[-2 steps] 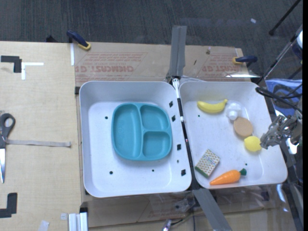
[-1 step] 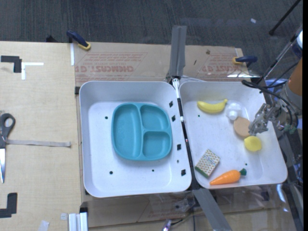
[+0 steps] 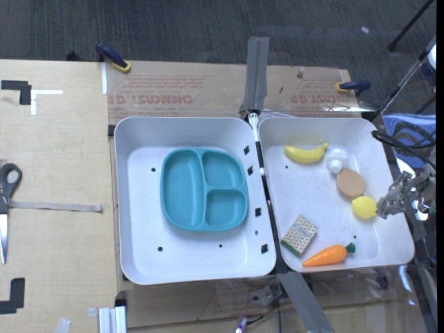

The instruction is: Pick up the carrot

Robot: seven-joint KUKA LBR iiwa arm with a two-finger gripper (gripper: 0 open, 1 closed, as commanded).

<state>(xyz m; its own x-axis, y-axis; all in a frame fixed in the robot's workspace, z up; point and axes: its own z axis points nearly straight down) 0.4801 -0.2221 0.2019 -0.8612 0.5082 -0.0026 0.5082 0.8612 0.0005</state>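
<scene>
In the camera view, the pincer [image 3: 394,201] is seen at the right rim of the right bin [image 3: 388,252], reaching in from the right. Nothing is seen between its fingers; how far they are spread cannot be told, as they are small and blurred against the rim.

The carrot [image 3: 326,255] is found below and to the left of the pincer, lying near the front wall of the right bin, its green end turned toward the pincer's side. It is well apart from the pincer. A lemon [image 3: 364,207] is seen just beside the pincer, to its left, nearly touching it. A tan disc [image 3: 350,183] is placed just above the lemon, and a small white thing [image 3: 336,162] lies above that. A banana [image 3: 306,153] is set farther left and higher, near the back wall. A patterned box [image 3: 300,235] lies tilted just left of the carrot.

Far to the pincer's left, a teal tray [image 3: 205,189] with three compartments is held in the left bin [image 3: 135,220]. Scissors [image 3: 7,193] are laid at the far left edge of the worktop [image 3: 55,151].
</scene>
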